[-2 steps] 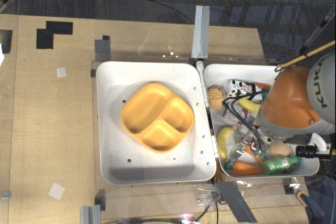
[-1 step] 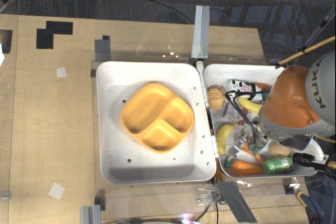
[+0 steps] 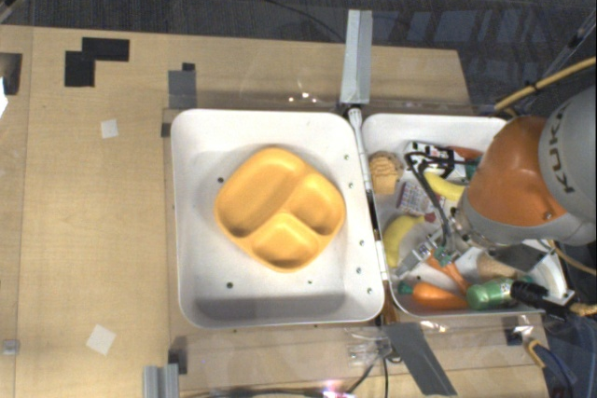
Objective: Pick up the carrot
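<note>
The gripper (image 3: 438, 247) of the grey-and-orange arm (image 3: 513, 177) is seen lowered into the right-hand bin (image 3: 387, 128), poised among crowded play food just above the carrot (image 3: 437, 296), which lies along the bin's six o'clock edge beside a green bottle (image 3: 492, 295). The carrot is judged not yet lifted; nothing is seen between the gripper and it, so grasp and lift remain to be done. Whether the fingers are spread or pressed together cannot be told, since metal parts and clutter blur together there. A banana (image 3: 399, 236) lies at nine o'clock of the gripper. The bin's three o'clock half is hidden beneath the arm. The yellow divided tray (image 3: 280, 206) sits in the left bin (image 3: 196, 200).
</note>
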`<state>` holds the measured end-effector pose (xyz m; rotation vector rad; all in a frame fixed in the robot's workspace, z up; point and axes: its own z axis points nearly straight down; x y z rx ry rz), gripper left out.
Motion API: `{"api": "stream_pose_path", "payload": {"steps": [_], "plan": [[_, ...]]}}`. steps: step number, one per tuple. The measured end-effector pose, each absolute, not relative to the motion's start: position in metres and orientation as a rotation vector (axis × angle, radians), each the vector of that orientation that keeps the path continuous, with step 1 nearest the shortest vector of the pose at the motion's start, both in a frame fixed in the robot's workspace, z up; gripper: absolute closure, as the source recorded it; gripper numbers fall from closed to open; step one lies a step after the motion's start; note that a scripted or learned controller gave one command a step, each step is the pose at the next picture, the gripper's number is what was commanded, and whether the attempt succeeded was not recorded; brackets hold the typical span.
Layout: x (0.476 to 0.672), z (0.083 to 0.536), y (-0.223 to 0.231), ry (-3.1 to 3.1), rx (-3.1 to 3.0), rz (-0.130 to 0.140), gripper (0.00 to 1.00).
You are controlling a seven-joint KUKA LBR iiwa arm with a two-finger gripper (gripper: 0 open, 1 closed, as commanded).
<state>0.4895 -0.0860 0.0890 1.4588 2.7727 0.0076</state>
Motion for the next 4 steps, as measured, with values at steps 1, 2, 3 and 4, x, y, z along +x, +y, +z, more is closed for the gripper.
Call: {"api": "stream_pose_path", "payload": {"steps": [1,2,3,4], "plan": [[0.491,0.089,-0.09,2.824,1.352,0.011,0.0],[0.491,0.089,-0.089,2.816,1.367,0.009,0.0],[0.493,0.09,-0.087,3.077,0.541,0.006,0.0],[0.49,0.089,-0.1,2.948,1.062,0.008,0.0]]}}
